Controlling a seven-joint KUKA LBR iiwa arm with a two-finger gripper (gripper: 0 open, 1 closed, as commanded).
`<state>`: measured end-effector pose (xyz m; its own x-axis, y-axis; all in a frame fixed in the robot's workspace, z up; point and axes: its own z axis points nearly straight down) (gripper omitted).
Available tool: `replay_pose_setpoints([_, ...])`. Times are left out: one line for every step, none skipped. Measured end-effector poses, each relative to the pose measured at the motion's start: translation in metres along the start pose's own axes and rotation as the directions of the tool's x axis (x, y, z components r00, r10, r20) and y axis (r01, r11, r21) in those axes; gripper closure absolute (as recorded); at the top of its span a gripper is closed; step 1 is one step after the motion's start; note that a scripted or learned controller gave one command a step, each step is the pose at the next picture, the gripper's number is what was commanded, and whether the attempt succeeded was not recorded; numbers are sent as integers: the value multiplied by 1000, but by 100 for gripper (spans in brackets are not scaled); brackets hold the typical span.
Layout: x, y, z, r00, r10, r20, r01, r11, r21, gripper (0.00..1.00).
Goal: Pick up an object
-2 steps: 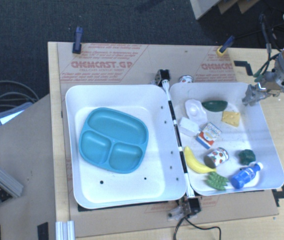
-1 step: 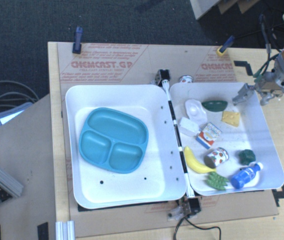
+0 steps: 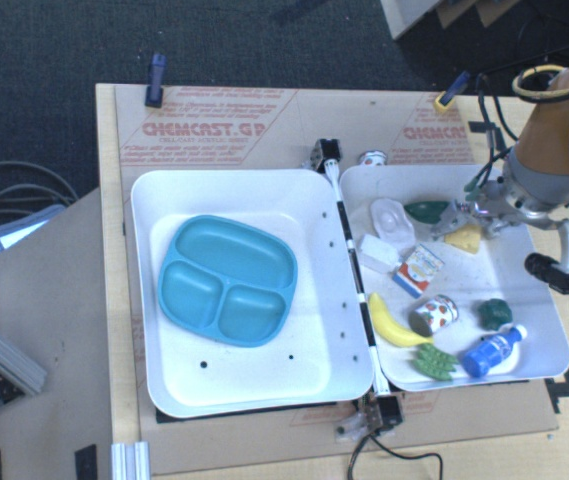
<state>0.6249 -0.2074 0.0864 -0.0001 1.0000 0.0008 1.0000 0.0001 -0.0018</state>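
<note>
— Yellow wedge (image 3: 464,238) sits at the back of the right bin (image 3: 529,293), and the gripper (image 3: 480,214) is right over it, down low at its far edge.

— Does it have it?

— Can't tell. The claw's end is lost in clutter and shadow, so whether it is released or clenched is beyond me. Nothing shows as grasped.

— What's beside the wedge?

— A dark green piece (image 3: 426,210) just to its left, then a clear pale cup (image 3: 389,218) near the divider. In front of those, a white packet (image 3: 378,255) and a small printed carton (image 3: 421,268), close together.

— And the near end?

— Crowded! A banana (image 3: 394,326) curves along the divider, a red-and-white can (image 3: 435,315) lies touching it, a green spiky toy (image 3: 434,363) sits by the front wall, and a blue bottle (image 3: 491,351) lies on its side just beside that. A dark green lump (image 3: 494,313) sits above the bottle.

— The left bin (image 3: 314,368)?

— One blue divided plate (image 3: 229,280), flat, well apart from the action. The arm (image 3: 549,143) comes in from the right, orange band above the wrist, over the brown bench (image 3: 214,128).
</note>
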Motion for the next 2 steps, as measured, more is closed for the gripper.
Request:
replay_pose_setpoints([-1,2,-12,1000,0,4,0,1000,-6,100])
replay_pose_setpoints([7,1,-5,1000,1,9,0,1000,-15,100])
